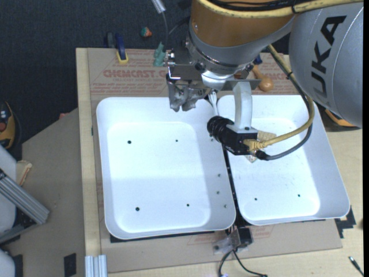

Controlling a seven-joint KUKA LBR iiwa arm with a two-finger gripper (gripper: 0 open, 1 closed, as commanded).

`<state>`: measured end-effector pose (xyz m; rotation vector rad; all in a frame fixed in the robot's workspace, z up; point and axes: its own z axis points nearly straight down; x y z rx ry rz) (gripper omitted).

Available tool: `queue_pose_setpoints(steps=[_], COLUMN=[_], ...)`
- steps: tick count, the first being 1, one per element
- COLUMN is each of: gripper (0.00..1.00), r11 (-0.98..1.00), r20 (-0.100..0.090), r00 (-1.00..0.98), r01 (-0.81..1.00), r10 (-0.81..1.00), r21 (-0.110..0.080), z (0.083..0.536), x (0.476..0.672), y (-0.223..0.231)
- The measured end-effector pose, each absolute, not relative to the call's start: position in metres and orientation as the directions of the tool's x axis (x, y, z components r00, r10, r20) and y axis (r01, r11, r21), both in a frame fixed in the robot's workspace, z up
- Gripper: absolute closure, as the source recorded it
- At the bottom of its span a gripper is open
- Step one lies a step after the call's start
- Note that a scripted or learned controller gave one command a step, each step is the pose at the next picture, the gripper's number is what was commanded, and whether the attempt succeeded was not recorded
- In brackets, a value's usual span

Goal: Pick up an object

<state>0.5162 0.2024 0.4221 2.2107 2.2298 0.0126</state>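
Observation:
My gripper (184, 100) hangs over the back edge of the left bin (155, 178), close to the ridge between the two bins. It is grey metal, and the broad orange band of the arm covers it from above. A black fitting (228, 134) with a yellow cable hangs beside it over the ridge. A small tan object (252, 149) lies in the right bin (288, 183) near its left wall, half hidden by that fitting. I see nothing between the gripper's tips.
Both bins rest on a brown board (138, 68) printed with red letters. A blue clamp (121, 48) stands at the board's back left and a wooden knob (265, 85) behind the right bin. The arm's grey body (334, 51) covers the upper right.

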Motion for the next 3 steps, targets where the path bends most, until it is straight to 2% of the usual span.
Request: queue_pose_setpoints(steps=[1, 2, 3], gripper=[1.00, 1.00, 1.00], r11=[0.002, 0.003, 0.003], r20=[0.007, -0.006, 0.010], r00=[-0.002, -0.003, -0.004], r01=[1.000, 1.000, 1.000], r10=[1.000, 1.000, 1.000], r21=[0.015, -0.016, 0.017], z=[0.544, 0.392, 0.545], x=[0.478, 0.510, 0.478], y=[0.183, 0.226, 0.225])
